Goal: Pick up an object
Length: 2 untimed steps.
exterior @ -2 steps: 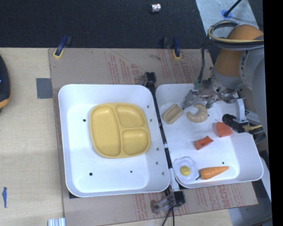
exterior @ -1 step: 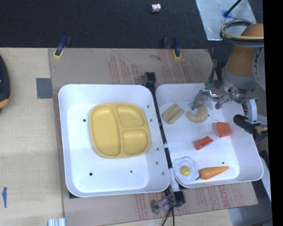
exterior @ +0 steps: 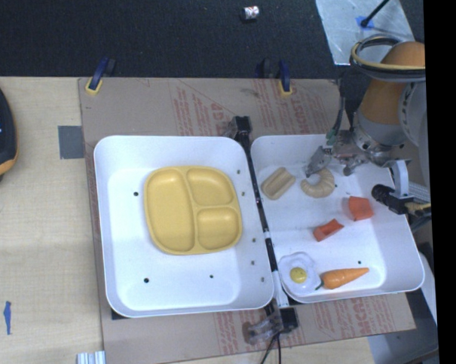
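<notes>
While the arm [exterior: 390, 95] is reaching in from three o'clock, its gripper [exterior: 327, 159] is hanging low over the upper part of the right bin [exterior: 398, 272], just above a curled beige piece that looks like a croissant [exterior: 319, 185]. Whether the fingers are spread or clenched I cannot tell, since the metal parts are blurring together at the wrist; nothing is showing between them.

Lying at nine o'clock from the croissant, just beside it, is a tan bread roll [exterior: 277, 182], tilted. Sitting at four o'clock from the croissant are two red-orange chunks: the larger red block [exterior: 359, 208] near the bin's right side, and the smaller red wedge [exterior: 328, 230] nearer the bin's middle, apart from each other. Resting along the bin's six o'clock rim is a toy carrot [exterior: 344, 278], its tip pointing toward three o'clock, and touching its leafy end at nine o'clock is a fried egg [exterior: 297, 272] in the bin's corner.

Occupying the left bin [exterior: 127, 287] is a yellow divided plate [exterior: 192, 209], sitting near the bin's centre. Both bins are lying side by side on a cardboard sheet [exterior: 172, 104] spread over the wooden worktop [exterior: 35, 261].
</notes>
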### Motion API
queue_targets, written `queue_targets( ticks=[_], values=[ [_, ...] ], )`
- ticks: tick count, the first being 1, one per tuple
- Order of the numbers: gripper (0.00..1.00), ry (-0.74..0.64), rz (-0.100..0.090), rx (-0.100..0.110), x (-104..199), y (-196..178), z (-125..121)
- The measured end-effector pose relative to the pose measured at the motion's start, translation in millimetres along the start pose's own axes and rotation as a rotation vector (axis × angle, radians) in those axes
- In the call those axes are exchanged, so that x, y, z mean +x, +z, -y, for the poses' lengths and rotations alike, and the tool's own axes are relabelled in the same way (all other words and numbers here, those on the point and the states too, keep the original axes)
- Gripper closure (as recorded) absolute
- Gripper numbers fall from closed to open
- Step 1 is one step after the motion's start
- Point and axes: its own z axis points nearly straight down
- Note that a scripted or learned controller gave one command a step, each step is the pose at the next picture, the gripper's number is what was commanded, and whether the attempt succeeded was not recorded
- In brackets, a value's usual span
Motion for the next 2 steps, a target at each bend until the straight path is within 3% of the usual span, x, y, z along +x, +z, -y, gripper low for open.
queue_targets(
  ticks=[1,2],
  values=[
    [0.0,0.002,-0.003,0.009,14,-13,80],
    [0.0,0.002,-0.004,0.009,38,1,128]
  ],
)
